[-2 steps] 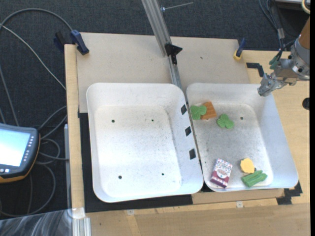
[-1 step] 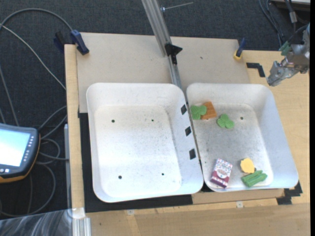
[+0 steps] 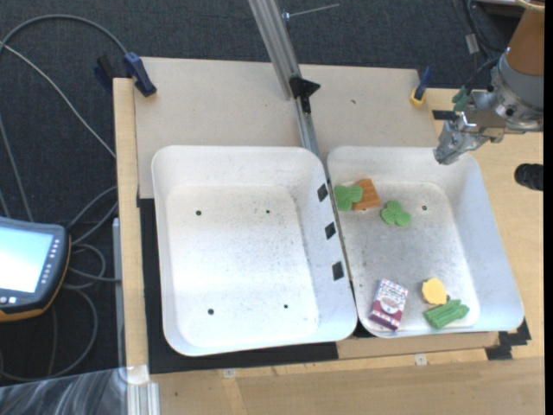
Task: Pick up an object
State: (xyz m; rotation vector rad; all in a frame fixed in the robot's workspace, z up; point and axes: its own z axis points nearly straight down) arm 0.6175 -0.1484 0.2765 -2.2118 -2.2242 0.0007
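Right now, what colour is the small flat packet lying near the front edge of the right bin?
The small flat packet is maroon with a white patch, seen best in the camera view.

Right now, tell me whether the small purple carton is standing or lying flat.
Lying flat: the purple carton shows its broad printed face upward on the right bin floor.

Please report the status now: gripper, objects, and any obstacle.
Gripper above right bin's far rim, holding nothing seen. Green pieces, orange block, small packet lie in bin. Nothing in the way.
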